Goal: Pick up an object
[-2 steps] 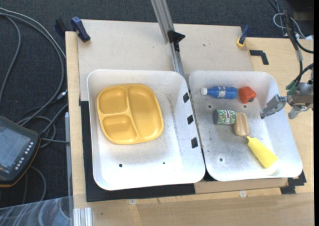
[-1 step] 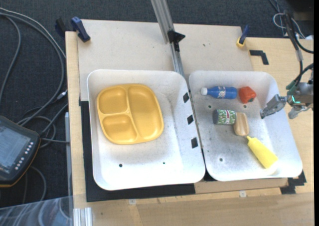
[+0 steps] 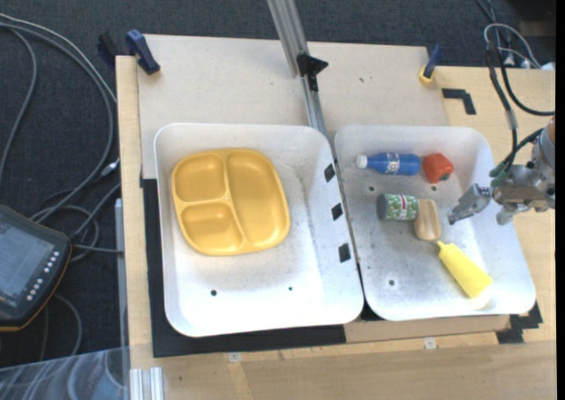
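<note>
Not far along, by the look of it: nothing lifted yet, every obj lying flat in a bin. Tool [image 3: 481, 206] at the right rim of the right bin [image 3: 503, 297], reaching in from the right, w/ one grey finger [image 3: 465, 203] pointing down-left over the bin's wall. Nothing between the fingers; whether spread or pressed together, cannot tell (too small and partly lost against the wrist). Left to do, as a judgement: pick a target, come down on it, close, lift. So basically the whole grasp.

Right bin, contents:
- blue bottle [image 3: 393, 163] w/ white cap, lying on its side near the far wall
- red obj [image 3: 438, 167] just beside the bottle's right end, maybe touching
- green-labelled can [image 3: 399, 207] on its side, mid-bin
- tan wooden piece [image 3: 427, 221] touching the can's right end
- yellow squeeze bottle [image 3: 463, 269], lying slantwise toward the near-right corner, closest to the tool along w/ the tan piece

Left bin [image 3: 265, 310]: one yellow divided plate [image 3: 230, 201], three compartments, sitting left of centre, well apart from the tool.

Both bins side by side on the tabletop [image 3: 221, 80], inner walls touching.
</note>
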You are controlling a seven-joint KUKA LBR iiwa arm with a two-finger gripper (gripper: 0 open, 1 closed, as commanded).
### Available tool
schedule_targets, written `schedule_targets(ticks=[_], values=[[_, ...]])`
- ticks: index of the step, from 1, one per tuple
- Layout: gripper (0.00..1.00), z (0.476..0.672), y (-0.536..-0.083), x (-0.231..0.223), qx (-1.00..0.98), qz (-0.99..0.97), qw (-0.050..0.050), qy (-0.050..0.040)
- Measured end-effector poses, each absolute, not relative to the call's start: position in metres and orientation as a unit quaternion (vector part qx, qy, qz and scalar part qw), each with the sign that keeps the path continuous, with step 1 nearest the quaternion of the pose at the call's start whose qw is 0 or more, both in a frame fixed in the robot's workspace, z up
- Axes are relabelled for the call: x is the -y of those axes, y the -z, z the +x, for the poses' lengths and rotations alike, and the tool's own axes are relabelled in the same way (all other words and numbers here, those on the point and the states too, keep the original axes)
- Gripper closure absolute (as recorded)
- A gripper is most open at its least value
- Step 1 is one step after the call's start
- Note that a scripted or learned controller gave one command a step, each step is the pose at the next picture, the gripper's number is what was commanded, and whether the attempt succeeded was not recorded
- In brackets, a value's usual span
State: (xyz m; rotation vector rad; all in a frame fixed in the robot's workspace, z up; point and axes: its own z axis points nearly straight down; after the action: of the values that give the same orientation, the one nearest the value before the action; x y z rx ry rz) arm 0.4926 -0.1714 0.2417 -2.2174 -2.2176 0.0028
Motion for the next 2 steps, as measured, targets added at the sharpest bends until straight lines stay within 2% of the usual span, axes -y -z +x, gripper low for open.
schedule_targets(ticks=[2], values=[[0.0, 0.48, -0.152, 0.17, 0.707, -0.707, 0.004, -0.0012]])
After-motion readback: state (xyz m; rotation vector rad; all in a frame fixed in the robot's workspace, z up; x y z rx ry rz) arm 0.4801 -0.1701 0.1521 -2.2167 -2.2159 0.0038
